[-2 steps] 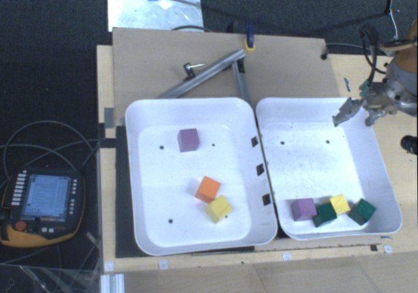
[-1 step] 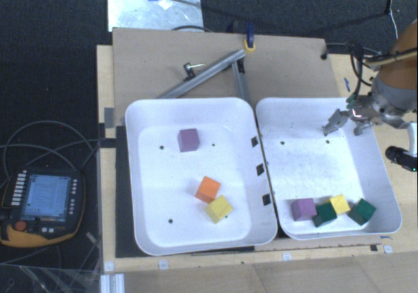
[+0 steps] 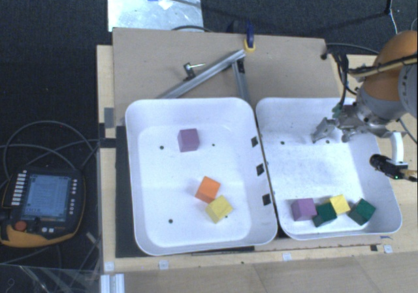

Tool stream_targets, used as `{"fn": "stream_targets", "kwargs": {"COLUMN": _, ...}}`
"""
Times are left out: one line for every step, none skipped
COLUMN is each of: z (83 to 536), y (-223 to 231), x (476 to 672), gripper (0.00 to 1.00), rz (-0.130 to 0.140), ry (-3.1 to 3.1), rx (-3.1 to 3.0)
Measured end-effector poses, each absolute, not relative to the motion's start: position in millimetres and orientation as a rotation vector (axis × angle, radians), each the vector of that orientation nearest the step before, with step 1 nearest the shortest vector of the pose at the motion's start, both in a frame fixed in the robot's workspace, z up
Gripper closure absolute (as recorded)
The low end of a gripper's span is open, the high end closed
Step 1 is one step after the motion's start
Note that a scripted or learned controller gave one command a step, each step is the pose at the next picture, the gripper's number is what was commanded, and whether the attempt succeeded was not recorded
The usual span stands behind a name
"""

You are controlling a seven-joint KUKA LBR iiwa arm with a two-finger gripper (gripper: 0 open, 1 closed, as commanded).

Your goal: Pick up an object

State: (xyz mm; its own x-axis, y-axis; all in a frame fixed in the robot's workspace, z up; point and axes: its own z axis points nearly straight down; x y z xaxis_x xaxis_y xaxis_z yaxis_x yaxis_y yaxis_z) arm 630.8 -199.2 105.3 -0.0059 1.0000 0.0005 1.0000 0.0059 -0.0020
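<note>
My gripper (image 3: pixel 324 131): it hangs over the far part of the right bin (image 3: pixel 287 115), with bare white floor under it. The fingers look spread, one tip reaching left and one nearer the wrist, and nothing sits between them.

Why I am here: as I judge it, I am above the bin with no object chosen yet; the spot below me holds nothing to grip.

Nearest candidates: four blocks sit in a row against the near wall of the right bin, well apart from my fingers and toward the viewer. They are a purple block (image 3: pixel 303 209), a dark green block (image 3: pixel 324 214), a yellow block (image 3: pixel 339 204) and a second green block (image 3: pixel 362 211).

Why that row is awkward: the purple, dark green and yellow ones look to be touching one another, so spread fingers have little room to drop around a single one. The second green block at the end nearest my arm looks the freest.

Across the divider, left of me: the left bin (image 3: pixel 140 122) holds a purple cube (image 3: pixel 188 139) standing alone, and an orange cube (image 3: pixel 208 188) touching a yellow cube (image 3: pixel 219 209).

Count: seven blocks in all; two purple, two yellow, two green, one orange; four in my bin, three in the other.
</note>
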Motion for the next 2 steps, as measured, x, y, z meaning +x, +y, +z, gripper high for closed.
{"fn": "stream_targets", "kwargs": {"z": 119.9, "y": -200.2, "x": 632.8, "gripper": 1.00, "rz": -0.004, "ry": -2.234, "rx": -2.216}}
{"fn": "stream_targets", "kwargs": {"z": 180.8, "y": -209.7, "x": 635.5, "gripper": 1.00, "rz": -0.006, "ry": -2.231, "rx": -2.224}}
